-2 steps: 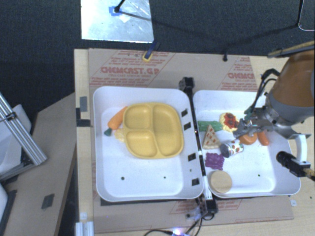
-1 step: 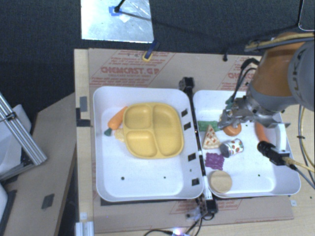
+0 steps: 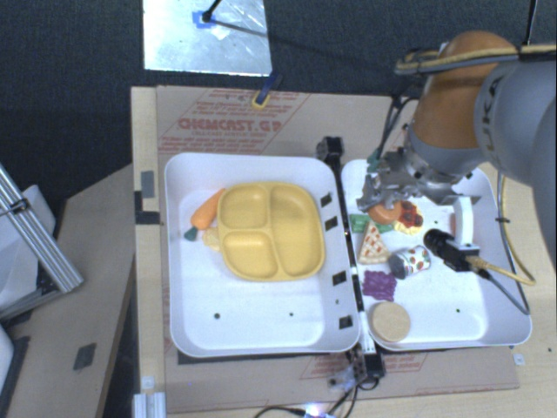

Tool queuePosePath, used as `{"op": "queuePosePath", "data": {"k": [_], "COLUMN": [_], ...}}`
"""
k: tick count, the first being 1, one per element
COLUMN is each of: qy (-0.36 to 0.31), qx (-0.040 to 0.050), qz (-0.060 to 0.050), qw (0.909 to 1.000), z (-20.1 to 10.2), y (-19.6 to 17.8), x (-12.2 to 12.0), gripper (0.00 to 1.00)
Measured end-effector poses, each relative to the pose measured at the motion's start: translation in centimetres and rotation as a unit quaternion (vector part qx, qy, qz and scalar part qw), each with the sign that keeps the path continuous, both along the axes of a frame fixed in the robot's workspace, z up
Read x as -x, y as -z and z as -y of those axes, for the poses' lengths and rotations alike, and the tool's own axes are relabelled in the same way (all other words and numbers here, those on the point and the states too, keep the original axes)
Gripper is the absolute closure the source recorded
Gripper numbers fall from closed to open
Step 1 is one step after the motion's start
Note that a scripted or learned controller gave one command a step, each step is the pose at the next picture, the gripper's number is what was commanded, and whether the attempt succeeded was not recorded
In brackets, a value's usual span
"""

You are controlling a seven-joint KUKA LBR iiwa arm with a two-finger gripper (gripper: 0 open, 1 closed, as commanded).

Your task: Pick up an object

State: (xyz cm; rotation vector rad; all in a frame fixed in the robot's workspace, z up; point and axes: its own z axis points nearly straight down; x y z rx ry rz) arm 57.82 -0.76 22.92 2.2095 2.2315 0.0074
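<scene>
- Dark carpet (image 3: 70,59) runs behind the bench, and you see a brown cardboard sheet (image 3: 226,120) lying under both bins.
- You find the left bin (image 3: 252,329) and the right bin (image 3: 461,320) side by side, touching along their inner walls.
- From the right, the grey arm (image 3: 522,111) reaches in over the right bin's far end, its orange band (image 3: 452,85) uppermost.
- Beyond the bins, a silver sheet (image 3: 204,24) lies flat on the carpet.
- Look in the left bin for a yellow divided plate (image 3: 265,232), which sits near the middle.
- A toy carrot (image 3: 207,209) lies tilted against the plate's far left edge.
- Your gripper (image 3: 383,200) hangs low over the far left part of the right bin; you cannot tell whether it is apart or together.
- Right under it is an orange toy (image 3: 387,213); you cannot tell whether it is gripped.
- A round tan disc (image 3: 391,321) lies at the right bin's near left corner.
- A pizza slice (image 3: 373,246) lies just on the near side of the orange toy.
- Purple grapes (image 3: 379,284) sit between the slice and the disc.
- A small silver and red can (image 3: 413,261) lies beside the slice.
- A yellow and red toy (image 3: 409,220) rests just right of the orange one.
- A green piece (image 3: 358,224) lies against the bin's left wall.
</scene>
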Motion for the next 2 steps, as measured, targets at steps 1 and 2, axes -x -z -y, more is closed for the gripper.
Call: {"op": "queuePosePath", "data": {"k": [1, 2], "qy": [0.0, 0.002], "qx": [0.0001, 0.0011], "qz": [-0.001, -0.001], "qw": [1.0, 1.0], "z": [-5.4, -6.7], "y": [1.1, 1.4], "x": [-1.0, -1.9], "gripper": [1.0, 1.0]}}
